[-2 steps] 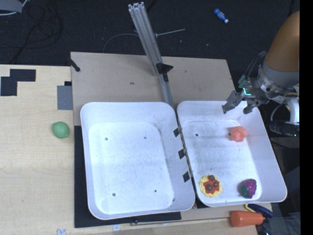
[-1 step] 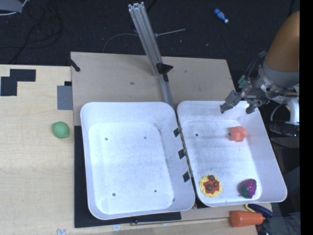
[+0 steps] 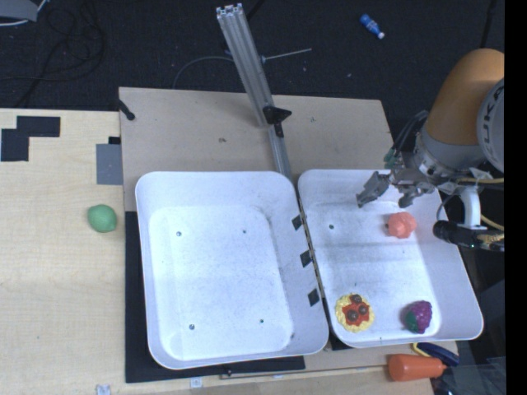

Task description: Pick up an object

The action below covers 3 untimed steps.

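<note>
One fixed camera, high above the worktop (image 3: 58, 262), angled down over both white bins (image 3: 165, 192); arm (image 3: 465, 105) enters from right.

Lighting: even and diffuse from overhead; white bins (image 3: 222, 192) rendered bright, near overexposure; soft shadows cast along bin walls; dark floor (image 3: 165, 23) underexposed; focus slightly soft throughout; grain noted; no edge distortion discerned.

Both white bins (image 3: 216, 189) look smooth, slightly glossy plastic; the bench (image 3: 49, 253) pale matt wood; the slanted rail (image 3: 247, 64) ribbed metal
</note>
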Available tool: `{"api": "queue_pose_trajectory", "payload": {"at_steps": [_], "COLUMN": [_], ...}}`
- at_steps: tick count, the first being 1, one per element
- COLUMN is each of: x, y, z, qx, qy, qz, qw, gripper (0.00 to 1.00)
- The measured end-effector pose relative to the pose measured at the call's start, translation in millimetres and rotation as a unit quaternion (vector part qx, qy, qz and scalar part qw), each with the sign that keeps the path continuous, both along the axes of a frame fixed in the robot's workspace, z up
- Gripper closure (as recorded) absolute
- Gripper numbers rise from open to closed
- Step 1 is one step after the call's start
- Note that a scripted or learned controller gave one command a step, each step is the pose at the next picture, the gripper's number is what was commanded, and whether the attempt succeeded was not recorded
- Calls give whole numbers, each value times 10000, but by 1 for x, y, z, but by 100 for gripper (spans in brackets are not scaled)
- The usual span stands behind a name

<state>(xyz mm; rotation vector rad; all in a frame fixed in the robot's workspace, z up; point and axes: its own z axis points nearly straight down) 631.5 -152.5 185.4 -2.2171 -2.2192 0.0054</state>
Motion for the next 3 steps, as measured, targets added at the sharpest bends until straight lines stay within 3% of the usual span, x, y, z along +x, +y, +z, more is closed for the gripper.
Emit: {"api": "queue_pose_trajectory", "payload": {"at_steps": [2, 3], "x": [5, 6], "y": [8, 7], "z": [-97, -84], "qx": [-2, -4], "qy": [-9, -29], "qz": [1, -6], "qw": [10000, 10000], "gripper": [0, 100]}}
